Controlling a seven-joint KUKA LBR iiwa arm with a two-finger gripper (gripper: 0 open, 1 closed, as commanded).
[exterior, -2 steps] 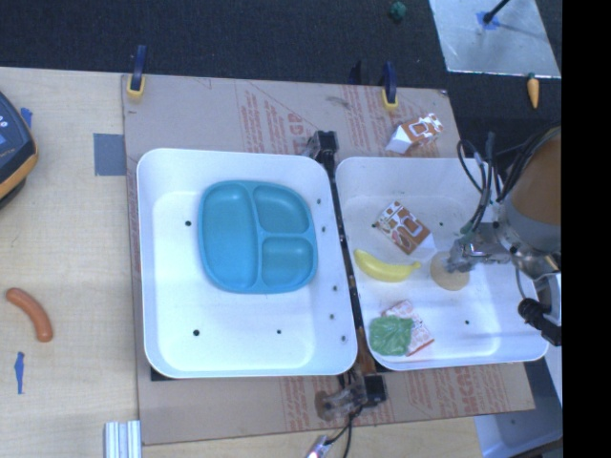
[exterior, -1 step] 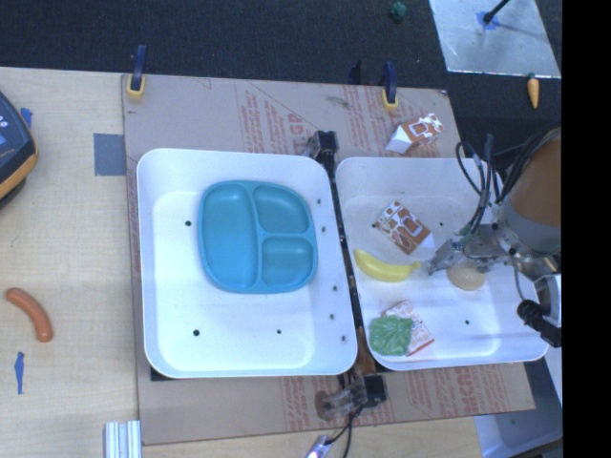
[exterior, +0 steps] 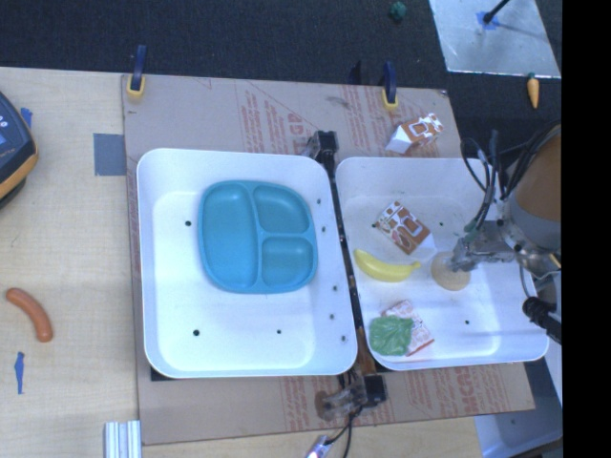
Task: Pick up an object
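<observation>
A pale wooden counter point(exterior: 67, 246) is seen from above, overlaid in the middle by a sheet of brown cardboard point(exterior: 248, 117) that is held at its far edge by two clamps. Two shallow white bins are set side by side on the cardboard, their inner rims touching. In the left bin point(exterior: 239, 346) a blue divided plate point(exterior: 256, 237) is laid flat toward the far half. In the right bin point(exterior: 477, 337) a yellow banana point(exterior: 387, 267) is found near the inner wall, with a brown and white carton point(exterior: 401, 225) just beyond it and a green and white packet point(exterior: 399, 332) nearer the front rim. A round tan object point(exterior: 449, 275) is placed right of the banana, near the bin's middle.

The hand point(exterior: 470, 254) is lowered into the right bin directly beside and partly over the tan object; whether it is released or clenched cannot be told, and nothing can be confirmed as grasped. The grey arm and its cables are seen at the right edge.

A second small carton point(exterior: 415, 134) is left on the cardboard beyond the right bin. On the bare counter at left, a sausage-shaped toy point(exterior: 31, 313) and a dark device point(exterior: 11, 151) are seen. Beyond the counter, dark carpet point(exterior: 239, 17) is visible, with a pale square point(exterior: 492, 27) on it.
</observation>
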